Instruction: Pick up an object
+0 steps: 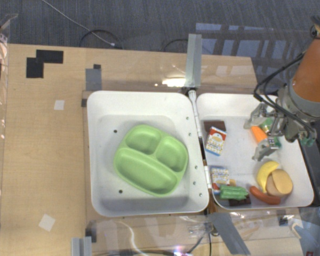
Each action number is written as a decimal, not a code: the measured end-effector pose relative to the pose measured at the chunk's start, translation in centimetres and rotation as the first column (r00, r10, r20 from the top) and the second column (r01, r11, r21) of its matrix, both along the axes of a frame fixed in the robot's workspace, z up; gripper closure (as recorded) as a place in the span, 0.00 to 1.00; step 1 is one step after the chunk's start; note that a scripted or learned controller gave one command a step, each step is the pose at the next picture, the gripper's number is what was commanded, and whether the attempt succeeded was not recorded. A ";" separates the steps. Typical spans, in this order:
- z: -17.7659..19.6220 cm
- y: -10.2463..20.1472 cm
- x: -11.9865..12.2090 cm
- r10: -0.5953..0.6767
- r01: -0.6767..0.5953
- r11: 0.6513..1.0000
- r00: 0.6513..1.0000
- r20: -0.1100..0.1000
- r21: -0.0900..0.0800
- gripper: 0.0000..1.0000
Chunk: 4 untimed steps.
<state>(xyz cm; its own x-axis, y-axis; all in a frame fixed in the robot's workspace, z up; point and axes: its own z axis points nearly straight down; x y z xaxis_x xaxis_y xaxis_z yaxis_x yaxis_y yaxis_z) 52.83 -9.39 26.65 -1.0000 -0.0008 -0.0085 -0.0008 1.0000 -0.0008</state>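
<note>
Fingers of the end effector (262, 136) are standing open, gripping nothing, over the right bin (232, 106), straddling the orange carrot (258, 133). It is better descending straight and closing squarely, avoiding the banana (266, 173) nearby.

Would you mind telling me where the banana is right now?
The banana lies in the right bin, near its front right corner, just left of a round tan piece and above a red sausage.

No text is legible; the small carton (216, 141) bears a printed label too small to read.
</note>
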 end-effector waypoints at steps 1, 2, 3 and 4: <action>-9.3 -0.7 6.8 -0.249 0.249 0.968 0.968 -0.004 0.002 0.00; -17.6 -7.7 8.6 -0.304 0.304 0.953 0.953 0.009 0.002 0.00; -17.8 -7.3 8.3 -0.310 0.310 0.951 0.951 0.004 0.002 0.00; -17.8 -9.0 6.9 -0.300 0.300 0.954 0.954 0.003 0.002 0.00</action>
<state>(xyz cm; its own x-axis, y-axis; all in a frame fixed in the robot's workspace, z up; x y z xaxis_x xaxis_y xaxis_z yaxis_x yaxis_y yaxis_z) 59.69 -18.38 8.88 -0.9540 0.2995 -0.0120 0.2996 0.9541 0.0012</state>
